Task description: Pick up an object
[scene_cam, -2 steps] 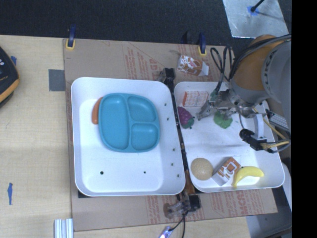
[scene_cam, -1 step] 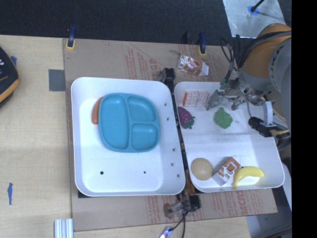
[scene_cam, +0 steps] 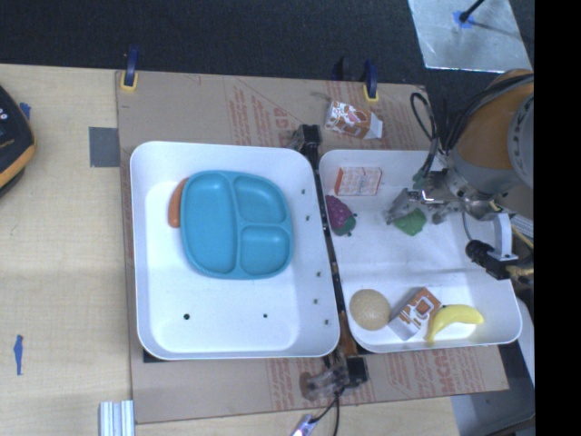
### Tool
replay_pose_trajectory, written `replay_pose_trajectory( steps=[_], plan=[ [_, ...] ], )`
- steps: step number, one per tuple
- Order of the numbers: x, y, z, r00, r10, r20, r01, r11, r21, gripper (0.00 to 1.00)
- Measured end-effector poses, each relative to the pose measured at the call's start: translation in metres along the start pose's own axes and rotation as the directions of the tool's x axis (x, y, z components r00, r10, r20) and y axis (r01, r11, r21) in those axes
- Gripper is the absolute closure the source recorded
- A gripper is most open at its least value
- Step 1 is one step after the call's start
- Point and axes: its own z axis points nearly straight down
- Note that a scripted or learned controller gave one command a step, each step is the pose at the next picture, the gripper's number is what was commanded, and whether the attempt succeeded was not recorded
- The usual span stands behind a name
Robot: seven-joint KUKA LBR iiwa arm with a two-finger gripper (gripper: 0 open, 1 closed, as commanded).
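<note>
Arm in from the right, gripper (scene_cam: 413, 205) low over the far part of the right bin (scene_cam: 399, 260), right at a small green object (scene_cam: 410, 222). Cannot tell how wide the gripper stands, nor whether it has hold of the green piece. Same bin: purple item (scene_cam: 339, 213) at the left wall, printed card (scene_cam: 359, 181) at the far end; tan ball (scene_cam: 369, 308), small carton (scene_cam: 415, 312) and banana (scene_cam: 453, 321) along the near edge. Left bin (scene_cam: 227, 334): blue divided plate (scene_cam: 237, 224), orange thing (scene_cam: 174, 203) under its left rim. A wrapper (scene_cam: 354, 121) lies on the tabletop beyond the bins.
</note>
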Motion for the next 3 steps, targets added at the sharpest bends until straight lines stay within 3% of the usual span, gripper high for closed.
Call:
replay_pose_trajectory(
  steps=[1,2,3],
  plan=[
    [-0.001,0.0,-0.011,1.0,-0.002,0.0,0.002,1.0,0.001,1.0],
    [0.121,-0.012,-0.101,1.0,-0.003,-0.001,0.003,1.0,-0.001,1.0],
    [0.056,0.042,-0.097,1.0,0.003,0.0,-0.003,1.0,-0.001,1.0]
  ],
)
